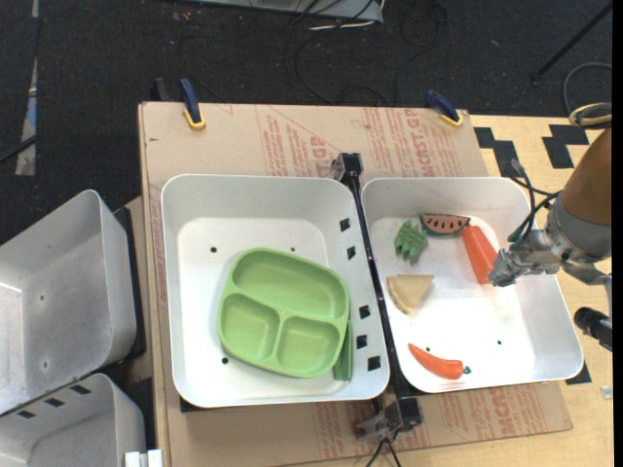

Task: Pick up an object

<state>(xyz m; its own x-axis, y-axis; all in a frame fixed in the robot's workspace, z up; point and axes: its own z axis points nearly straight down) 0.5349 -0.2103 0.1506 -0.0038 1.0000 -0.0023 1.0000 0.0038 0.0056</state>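
Lying near the right bin's (545, 353) far side, an orange carrot-like toy (478, 253) looks light, stiff and smooth, best pinched across its narrow middle. The gripper (502, 271) sits just beside its lower end; whether the claw is spread or closed cannot be told. Nearby rest a watermelon slice (445, 224), green toy (411, 240), tan wedge (410, 291) and red pepper (437, 360). The left bin (195, 212) holds a green tray (284, 311).

In the right bin (545, 358) lie a watermelon slice (444, 224), a green toy (410, 240), an orange-red carrot-like piece (478, 253), a tan wedge (410, 291) and a red chili pepper (437, 361), all apart.
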